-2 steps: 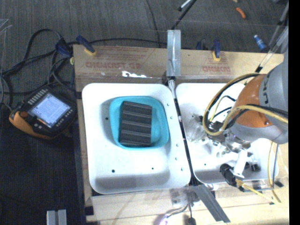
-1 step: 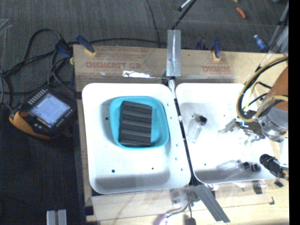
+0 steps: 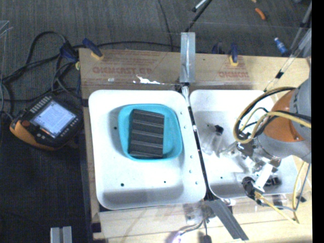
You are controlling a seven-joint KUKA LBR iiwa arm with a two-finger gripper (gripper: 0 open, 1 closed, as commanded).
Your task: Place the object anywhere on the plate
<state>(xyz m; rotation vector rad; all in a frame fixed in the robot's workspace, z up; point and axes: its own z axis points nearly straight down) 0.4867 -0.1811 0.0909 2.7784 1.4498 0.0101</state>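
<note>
Wooden bench (image 3: 152, 71) bears two white bins side by side: left bin (image 3: 104, 151), right bin (image 3: 215, 103)

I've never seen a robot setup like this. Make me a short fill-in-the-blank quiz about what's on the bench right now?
1. The dark ridged block lies on a plate whose colour is ____.
2. That plate sits in the ____ of the two white bins.
3. The robot arm hangs over the ____ bin.
4. The band above the arm's wrist is coloured ____.

Missing words: blue; left; right; orange
</note>
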